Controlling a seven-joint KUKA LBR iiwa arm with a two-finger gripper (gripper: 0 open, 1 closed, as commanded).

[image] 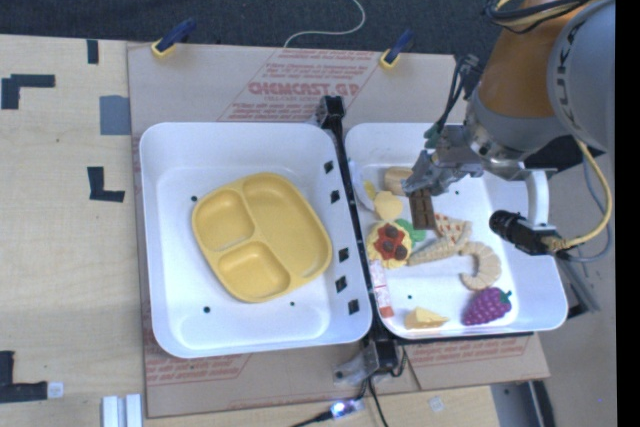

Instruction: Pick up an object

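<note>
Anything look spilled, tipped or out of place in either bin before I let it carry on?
Nothing stands out. The yellow three-compartment plastic plate lies flat in the left white bin, turned at a slant. The toy food, including the purple grape bunch, sits inside the right white bin, crowded near the gripper.

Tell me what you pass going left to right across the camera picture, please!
Yellow plate in the left bin → black divider between the bins → slice of toy pizza → purple grapes in the right bin.
</note>
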